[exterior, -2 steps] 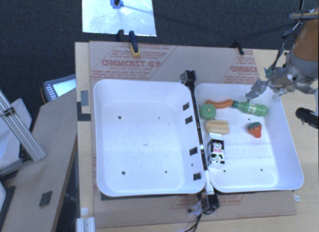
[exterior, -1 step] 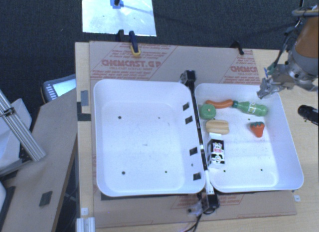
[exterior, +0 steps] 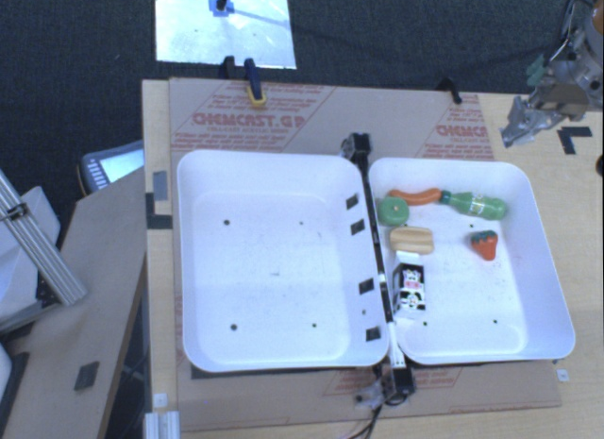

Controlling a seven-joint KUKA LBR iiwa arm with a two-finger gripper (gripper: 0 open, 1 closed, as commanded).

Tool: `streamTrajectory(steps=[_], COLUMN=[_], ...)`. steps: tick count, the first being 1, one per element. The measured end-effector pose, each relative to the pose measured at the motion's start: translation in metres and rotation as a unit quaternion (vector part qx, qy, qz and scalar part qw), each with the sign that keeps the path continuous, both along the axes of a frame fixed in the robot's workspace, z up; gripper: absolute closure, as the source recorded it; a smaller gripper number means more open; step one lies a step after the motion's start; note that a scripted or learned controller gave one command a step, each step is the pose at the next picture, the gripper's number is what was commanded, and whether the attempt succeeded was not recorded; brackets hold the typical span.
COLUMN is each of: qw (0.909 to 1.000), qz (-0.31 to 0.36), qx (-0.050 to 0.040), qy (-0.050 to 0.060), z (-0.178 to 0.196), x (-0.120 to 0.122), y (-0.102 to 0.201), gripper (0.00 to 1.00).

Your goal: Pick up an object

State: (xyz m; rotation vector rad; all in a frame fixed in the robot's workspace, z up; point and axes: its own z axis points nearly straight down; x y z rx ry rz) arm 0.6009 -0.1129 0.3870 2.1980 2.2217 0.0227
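- While the hand [exterior: 525, 126] hangs off the top right corner of the right bin [exterior: 540, 203], above the counter [exterior: 113, 267] rather than over anything to grasp, the task looks to be at its very start: the approach has not begun.
- Whether the hand is open or closed I cannot tell; it is small and partly blurred at the frame edge, and nothing shows between its tips.
- All the candidates lie below and to the left of the hand, in the right bin: nearest is a green bottle [exterior: 477, 205], touching or almost touching an orange carrot-shaped toy [exterior: 415, 195] further left.
- A small red strawberry-like toy [exterior: 484, 244] sits almost straight below the hand, apart from the rest, so it seems the easiest pick.
- Further left lie a green round piece [exterior: 393, 210], a tan bun-like piece [exterior: 411, 239] and a black-and-white cow-pattern carton [exterior: 410, 288].
- Next, I judge, the hand must travel down-left over one item and descend.
- Readable writing: "CHEMCAST" on the brown sheet [exterior: 283, 107] under the bins, left of the hand; the left bin [exterior: 189, 239] holds no objects.
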Motion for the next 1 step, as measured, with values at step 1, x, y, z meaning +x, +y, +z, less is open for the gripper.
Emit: streamTrajectory(steps=[1], qw=[1.0000], qz=[0.002], qx=[0.0024], qy=[0.008], z=[0.0264], x=[-0.0548], y=[0.0989], gripper=[1.00])
